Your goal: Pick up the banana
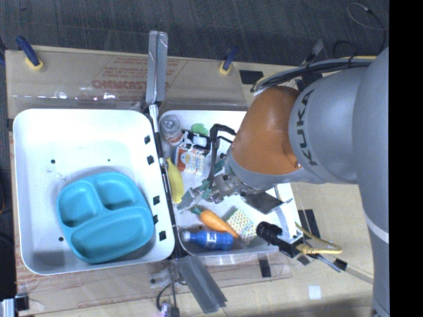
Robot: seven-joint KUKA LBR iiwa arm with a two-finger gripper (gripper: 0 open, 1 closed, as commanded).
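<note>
The yellow banana [176, 181] lies lengthwise against the left wall of the right bin [225, 259], close to the divider. My gripper [201, 197] hangs low over that bin, just right of the banana's lower end and above the carrot [217, 222]. Nothing shows in its grasp. The grey arm with its orange band covers the right half of that bin.
A blue bottle [208, 240] lies along the right bin's front wall, with a checkered packet [242, 224] beside the carrot. A can [170, 127] and small cartons [192, 156] stand at the back. The left bin [39, 144] holds a blue divided tray [106, 220].
</note>
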